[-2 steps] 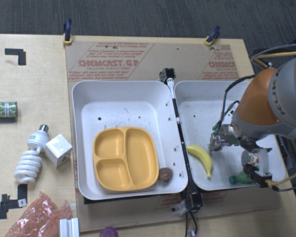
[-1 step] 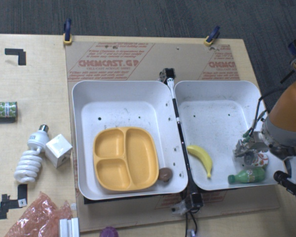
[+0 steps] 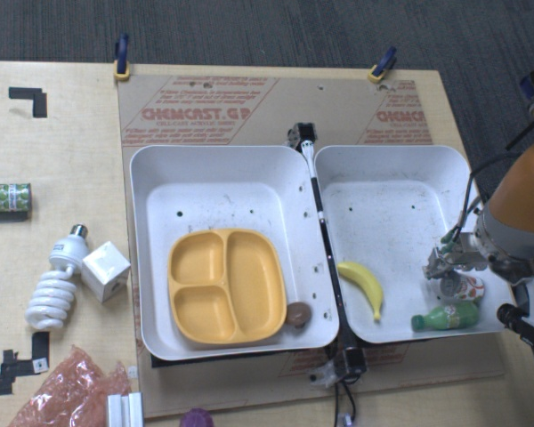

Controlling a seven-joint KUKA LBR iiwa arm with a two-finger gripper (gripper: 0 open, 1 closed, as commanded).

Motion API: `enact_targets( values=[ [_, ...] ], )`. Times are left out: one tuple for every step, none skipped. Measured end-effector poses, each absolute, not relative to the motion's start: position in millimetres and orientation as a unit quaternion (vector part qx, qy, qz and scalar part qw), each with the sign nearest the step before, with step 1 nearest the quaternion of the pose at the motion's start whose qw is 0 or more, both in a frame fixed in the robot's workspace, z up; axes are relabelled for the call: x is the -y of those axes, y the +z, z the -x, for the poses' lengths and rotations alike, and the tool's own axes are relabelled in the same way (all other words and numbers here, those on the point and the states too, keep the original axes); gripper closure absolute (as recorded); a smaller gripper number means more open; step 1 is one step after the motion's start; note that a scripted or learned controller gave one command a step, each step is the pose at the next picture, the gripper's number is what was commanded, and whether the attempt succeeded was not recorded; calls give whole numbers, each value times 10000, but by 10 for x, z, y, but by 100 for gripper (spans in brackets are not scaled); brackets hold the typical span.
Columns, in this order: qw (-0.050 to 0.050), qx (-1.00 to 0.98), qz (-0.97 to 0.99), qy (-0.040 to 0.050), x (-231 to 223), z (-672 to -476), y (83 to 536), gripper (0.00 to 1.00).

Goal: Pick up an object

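1. Two white bins stand side by side on the bench, touching along the middle: the left bin (image 3: pixel 151 203) and the right bin (image 3: pixel 392 163).
2. The arm (image 3: pixel 521 198) comes in from the right, over the right wall of the right bin. The gripper (image 3: pixel 449 265) hangs low near this wall, in the lower right part of the bin.
3. From here I cannot tell if its fingers are apart or closed, and I see nothing clearly held between them.
4. In the right bin I count three things: one banana (image 3: pixel 363 286) near the left wall, one green bottle (image 3: pixel 443 318) lying on its side along the front edge, and one small white and red thing (image 3: pixel 470 286) just beside the gripper.
5. The upper half of the right bin is free floor, with good room to move.
6. In the left bin I count two things: one yellow plate (image 3: pixel 227 285) with three compartments, and one brown ball (image 3: pixel 297 314) touching its lower right rim.
7. Outside the bins, on the left of the bench, lie one bulb (image 3: pixel 55 283), one white cube (image 3: pixel 106 269) and one green can (image 3: pixel 11 199).
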State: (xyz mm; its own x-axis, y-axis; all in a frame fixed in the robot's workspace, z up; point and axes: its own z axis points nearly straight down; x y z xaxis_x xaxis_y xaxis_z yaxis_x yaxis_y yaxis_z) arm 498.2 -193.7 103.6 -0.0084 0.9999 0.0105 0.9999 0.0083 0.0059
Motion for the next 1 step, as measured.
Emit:
enact_targets(
  values=[
    [-2, 7078, 7064, 3, 1258, -5682, 923, 100]
  ],
)
